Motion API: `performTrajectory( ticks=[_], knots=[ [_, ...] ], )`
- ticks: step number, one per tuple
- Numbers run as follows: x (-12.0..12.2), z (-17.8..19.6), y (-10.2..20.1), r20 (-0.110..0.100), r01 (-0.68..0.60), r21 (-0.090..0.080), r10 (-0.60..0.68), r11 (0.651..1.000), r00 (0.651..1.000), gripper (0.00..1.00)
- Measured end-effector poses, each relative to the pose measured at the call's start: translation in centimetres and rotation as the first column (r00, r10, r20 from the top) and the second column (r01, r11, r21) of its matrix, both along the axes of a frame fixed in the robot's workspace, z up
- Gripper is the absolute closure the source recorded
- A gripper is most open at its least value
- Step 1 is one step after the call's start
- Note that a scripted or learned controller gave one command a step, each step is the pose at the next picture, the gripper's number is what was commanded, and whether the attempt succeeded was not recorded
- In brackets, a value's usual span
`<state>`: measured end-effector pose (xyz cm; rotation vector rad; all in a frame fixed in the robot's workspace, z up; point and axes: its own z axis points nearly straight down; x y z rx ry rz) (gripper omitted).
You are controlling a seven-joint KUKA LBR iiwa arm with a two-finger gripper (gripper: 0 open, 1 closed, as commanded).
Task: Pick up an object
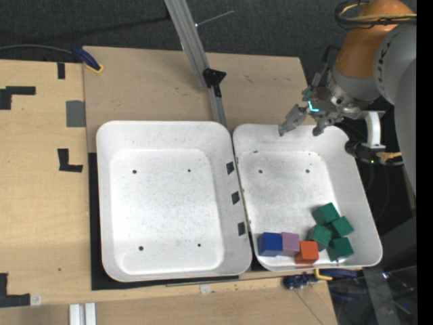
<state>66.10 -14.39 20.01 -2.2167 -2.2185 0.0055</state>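
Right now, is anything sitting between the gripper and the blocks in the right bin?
Nothing visible. The gripper hangs over the far rim of the right bin, and the blocks, blue, purple, orange and the green cluster, crowd the near right corner. Only bare bin floor lies between.

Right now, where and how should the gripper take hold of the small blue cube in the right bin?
Grip the small blue cube across its far and near faces, coming straight down from above. Its left face looks close to the white right bin wall, and the small lilac cube sits tight against its right face.
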Motion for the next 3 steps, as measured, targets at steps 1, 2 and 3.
performTrajectory(
  ticks=[1,2,3],
  knots=[
    [0.1,0.4,0.0,0.005,-0.001,-0.003,0.001,1.0,1.0,0.0],
    [0.1,-6.0,-0.5,-0.001,0.0,-0.002,0.0,1.0,1.0,0.0],
    [-0.1,-11.2,-0.4,-0.001,-0.001,-0.002,0.001,1.0,1.0,0.0]
  ],
)
